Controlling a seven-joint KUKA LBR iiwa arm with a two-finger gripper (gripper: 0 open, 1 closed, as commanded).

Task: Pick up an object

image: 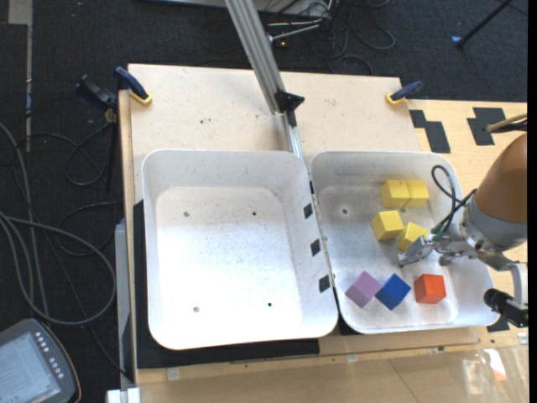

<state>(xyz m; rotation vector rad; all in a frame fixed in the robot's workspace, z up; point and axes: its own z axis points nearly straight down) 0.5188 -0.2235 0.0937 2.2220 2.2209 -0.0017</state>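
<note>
Fingers: state cannot be told; gripper (417, 253) sits low in the right bin (352, 170), touching a yellow block (409, 236)
Purple block (363, 289): at 7 o'clock in that bin
Blue block (393, 291): just beside purple
Orange block (430, 288): 5 o'clock, below the gripper
Yellow pair (405, 193): 1 o'clock

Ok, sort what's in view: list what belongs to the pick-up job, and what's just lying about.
Belongs to the job:
gripper
right bin
yellow blocks
purple block
blue block
orange block

Lying about:
left bin
clamps
metal pole
handheld pendant
floor cables
</note>
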